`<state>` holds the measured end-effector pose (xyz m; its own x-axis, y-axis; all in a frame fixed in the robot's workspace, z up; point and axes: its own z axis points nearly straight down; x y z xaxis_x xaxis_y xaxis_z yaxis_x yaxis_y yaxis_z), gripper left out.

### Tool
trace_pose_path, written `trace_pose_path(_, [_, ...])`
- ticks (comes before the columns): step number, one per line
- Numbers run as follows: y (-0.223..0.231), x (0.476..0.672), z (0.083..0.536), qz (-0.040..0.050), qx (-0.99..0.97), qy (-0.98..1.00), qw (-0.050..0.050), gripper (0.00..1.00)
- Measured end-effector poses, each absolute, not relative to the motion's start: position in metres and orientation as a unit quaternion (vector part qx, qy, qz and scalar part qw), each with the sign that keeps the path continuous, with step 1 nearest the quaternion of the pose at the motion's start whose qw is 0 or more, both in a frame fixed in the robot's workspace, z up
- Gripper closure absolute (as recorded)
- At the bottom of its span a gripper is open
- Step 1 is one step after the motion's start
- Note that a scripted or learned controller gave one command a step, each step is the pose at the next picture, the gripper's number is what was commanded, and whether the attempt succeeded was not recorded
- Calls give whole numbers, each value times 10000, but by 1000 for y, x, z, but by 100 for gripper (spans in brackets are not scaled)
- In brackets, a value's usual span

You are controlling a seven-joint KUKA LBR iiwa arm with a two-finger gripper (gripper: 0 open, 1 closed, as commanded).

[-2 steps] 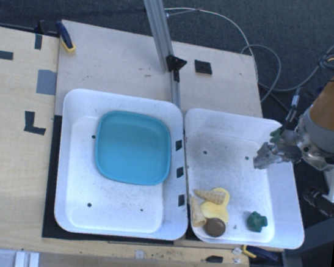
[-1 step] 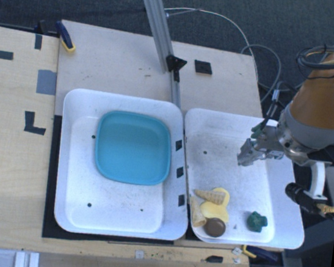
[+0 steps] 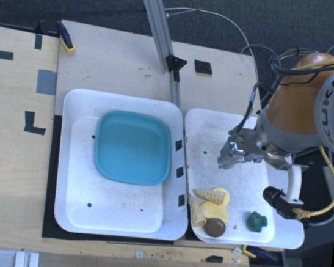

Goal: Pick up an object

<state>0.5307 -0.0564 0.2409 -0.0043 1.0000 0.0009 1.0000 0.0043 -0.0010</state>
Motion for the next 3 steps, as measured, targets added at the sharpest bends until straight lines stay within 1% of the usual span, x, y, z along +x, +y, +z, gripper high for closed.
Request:
trace_pose_path(1, [-7,529,228,3,-7056,-7086,8,100])
trace_pose_path(2, [53,529,220,2,-7054,-7088,9,100])
trace_pose_path(3, [100,537,227,-1,-7056,-7086,5,100])
